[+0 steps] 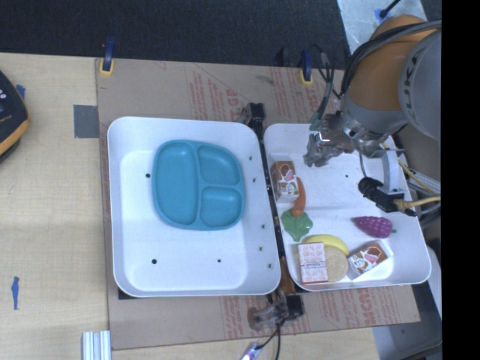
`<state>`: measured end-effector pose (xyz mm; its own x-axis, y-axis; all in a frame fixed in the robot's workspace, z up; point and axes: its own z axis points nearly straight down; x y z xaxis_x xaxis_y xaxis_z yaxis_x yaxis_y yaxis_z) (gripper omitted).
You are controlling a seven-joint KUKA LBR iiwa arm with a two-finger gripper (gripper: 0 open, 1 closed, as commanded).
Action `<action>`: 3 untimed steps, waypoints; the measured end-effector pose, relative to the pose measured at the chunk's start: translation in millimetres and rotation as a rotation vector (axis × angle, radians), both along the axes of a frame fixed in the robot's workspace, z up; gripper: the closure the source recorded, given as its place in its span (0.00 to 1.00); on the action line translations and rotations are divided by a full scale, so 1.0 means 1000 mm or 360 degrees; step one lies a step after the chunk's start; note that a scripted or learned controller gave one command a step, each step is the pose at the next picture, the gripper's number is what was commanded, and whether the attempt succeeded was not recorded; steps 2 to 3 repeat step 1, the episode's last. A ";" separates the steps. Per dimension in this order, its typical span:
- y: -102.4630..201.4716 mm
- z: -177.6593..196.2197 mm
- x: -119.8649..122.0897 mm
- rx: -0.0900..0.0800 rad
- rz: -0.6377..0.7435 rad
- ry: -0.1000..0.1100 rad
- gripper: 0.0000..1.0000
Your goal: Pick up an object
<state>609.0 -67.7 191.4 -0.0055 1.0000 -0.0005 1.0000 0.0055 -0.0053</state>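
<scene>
Gripper (321,150): upper part of right bin (420,276), over bare floor; finger spread cannot be told, nothing seen between them.
Carrot (298,212): right bin's left side, long axis near vertical in frame, orange tip up, green top down.
Grapes (373,226): right of centre, lying roughly horizontal.
Banana (325,242): lower middle, beside cartons.
Blue plate (199,184): left bin (131,276), upper centre.
</scene>
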 end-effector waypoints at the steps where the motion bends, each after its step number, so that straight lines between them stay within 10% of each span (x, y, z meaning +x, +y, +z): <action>1: -0.001 0.000 -0.036 -0.0002 -0.0002 -0.0001 1.00; 3: -0.001 0.000 -0.036 -0.0002 -0.0002 -0.0001 1.00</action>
